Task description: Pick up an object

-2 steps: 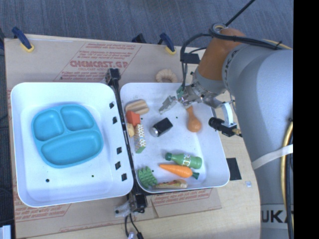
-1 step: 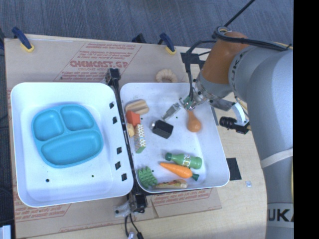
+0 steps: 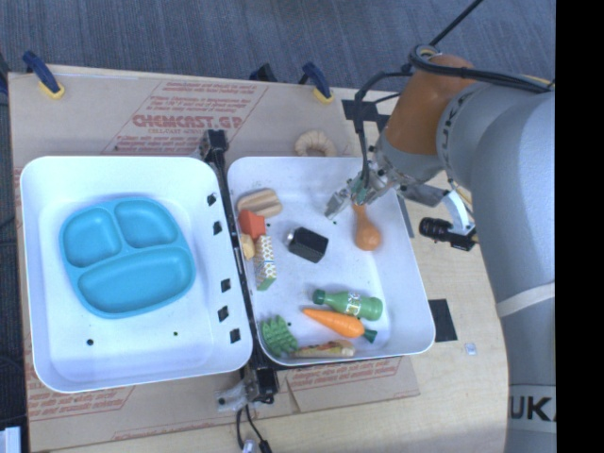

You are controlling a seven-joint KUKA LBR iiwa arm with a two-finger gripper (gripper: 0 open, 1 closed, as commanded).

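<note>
Gripper above the right bin's far end
The gripper (image 3: 351,196) hovers with fingers slightly apart, gripping nothing; the orange pear-shaped toy (image 3: 366,229) lies just beside it in the right bin (image 3: 401,324).

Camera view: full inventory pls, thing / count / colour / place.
Bins: 2, white, side by side on bench.
Tray: 1, blue, three compartments, left bin.
Bottle: 1, green, right bin, near side.
Carrot: 1, orange, beside bottle.
Block: 1, black, right bin middle.
Pear-shaped toy: 1, orange, right bin, just below gripper.
Bun: 1, tan, right bin, far left corner.
Green brush-like toy: 1, near left corner.
Ring: 1, beige, on bench beyond right bin.
Clamps: 2, blue and yellow, far edge of the bench.
Gripper: 1, grey, over right bin.
</note>
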